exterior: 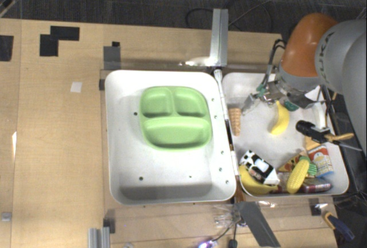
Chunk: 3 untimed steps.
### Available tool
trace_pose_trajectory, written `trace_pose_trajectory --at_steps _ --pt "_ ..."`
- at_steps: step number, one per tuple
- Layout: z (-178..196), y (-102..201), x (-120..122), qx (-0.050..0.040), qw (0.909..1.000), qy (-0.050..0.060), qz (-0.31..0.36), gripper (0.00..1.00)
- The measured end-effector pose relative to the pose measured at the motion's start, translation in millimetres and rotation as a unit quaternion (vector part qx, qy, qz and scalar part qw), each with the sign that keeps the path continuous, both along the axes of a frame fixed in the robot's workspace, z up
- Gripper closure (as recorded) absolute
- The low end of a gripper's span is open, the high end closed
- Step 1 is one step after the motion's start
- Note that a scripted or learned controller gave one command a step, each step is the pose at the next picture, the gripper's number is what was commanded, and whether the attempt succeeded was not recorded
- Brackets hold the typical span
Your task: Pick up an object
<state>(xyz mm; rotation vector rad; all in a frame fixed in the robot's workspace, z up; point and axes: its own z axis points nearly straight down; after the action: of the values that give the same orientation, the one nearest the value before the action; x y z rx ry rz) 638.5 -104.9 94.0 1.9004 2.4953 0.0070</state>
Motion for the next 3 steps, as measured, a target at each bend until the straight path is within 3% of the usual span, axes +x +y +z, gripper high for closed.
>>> trace_pose_trajectory --at_steps 1,2,3 --pt "-3.0 -65.4 -20.4 0.0 0.9969 0.0 -0.078 0.0" --pt "-2.9 -87.2 -56.1 0.006 1.0 -0.006 0.003 0.0" --pt "-2.5 -90.7 -108.6 0.0032 0.9977 -0.007 0.067 0.0"
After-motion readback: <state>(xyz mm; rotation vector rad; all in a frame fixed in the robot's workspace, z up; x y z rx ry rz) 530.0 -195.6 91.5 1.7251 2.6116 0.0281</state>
